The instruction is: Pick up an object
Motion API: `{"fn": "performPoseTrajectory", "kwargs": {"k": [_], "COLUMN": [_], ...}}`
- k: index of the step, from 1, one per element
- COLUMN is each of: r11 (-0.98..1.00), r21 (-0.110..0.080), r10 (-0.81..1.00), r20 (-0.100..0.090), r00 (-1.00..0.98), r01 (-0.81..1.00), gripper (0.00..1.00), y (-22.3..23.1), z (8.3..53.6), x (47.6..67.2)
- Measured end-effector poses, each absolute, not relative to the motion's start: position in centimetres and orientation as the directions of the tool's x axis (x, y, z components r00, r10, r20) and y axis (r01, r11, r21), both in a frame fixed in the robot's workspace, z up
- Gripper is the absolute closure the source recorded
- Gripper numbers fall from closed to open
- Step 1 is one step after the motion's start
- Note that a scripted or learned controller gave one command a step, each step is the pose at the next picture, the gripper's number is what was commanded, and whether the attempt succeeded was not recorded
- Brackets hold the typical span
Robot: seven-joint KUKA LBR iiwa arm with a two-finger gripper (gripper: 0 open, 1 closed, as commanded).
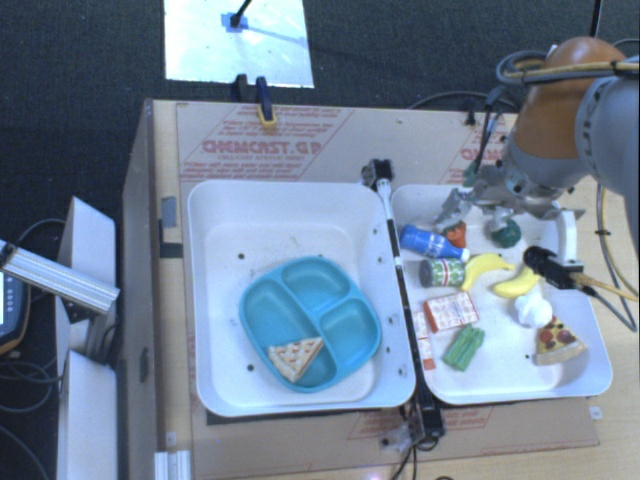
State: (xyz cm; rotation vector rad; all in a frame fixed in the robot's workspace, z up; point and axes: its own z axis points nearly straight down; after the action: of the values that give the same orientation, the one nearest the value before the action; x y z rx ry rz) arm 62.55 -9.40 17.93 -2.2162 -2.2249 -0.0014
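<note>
Camera view looks down on two shallow white bins: left bin (215,268) w/ a blue divided plastic plate (345,323) carrying a waffle-patterned toy wedge (296,357); right bin (590,368) crowded w/ small toys. Grey arm w/ orange band (565,98) reaches in from the right, and its two-finger gripper (462,211) hangs over the far-left part of the right bin. Can't tell if it's released or clenched; the tips blur into the clutter, nothing visibly between them.

Candidates nearest the tool: blue-and-white toy bottle (432,241) lying on its side, small red-orange item (456,234) touching it, dark green round piece (505,233) just beside. Further toward the camera: green-labelled can (442,272), yellow plastic banana (486,267), red-white carton (451,312), green ridged block (463,348), pizza-slice toy (557,340), white lump (531,310).

Doing it well, IMO: pick one target, prob. the bottle, close across its narrow width, descend straight, avoid the bin wall and neighbours.

Surface: brown printed board (300,143) under both bins, dark carpet (80,48) around, a pale sheet (237,26) on the floor beyond.
</note>
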Motion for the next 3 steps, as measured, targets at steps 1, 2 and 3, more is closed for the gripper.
{"fn": "performPoseTrajectory", "kwargs": {"k": [1,2,3], "r11": [0.001,0.001,0.003], "r21": [-0.001,0.001,0.004], "r10": [1.0,1.0,1.0], "r20": [0.0,-0.001,-0.001], "r00": [-0.001,-0.001,-0.003], "r01": [1.0,1.0,1.0], "gripper": [0.0,0.0,0.0], "y": [-13.9,-15.6,-13.3], "z": [10.9,8.4,8.5], "x": [63.7,61.3,65.0]}}
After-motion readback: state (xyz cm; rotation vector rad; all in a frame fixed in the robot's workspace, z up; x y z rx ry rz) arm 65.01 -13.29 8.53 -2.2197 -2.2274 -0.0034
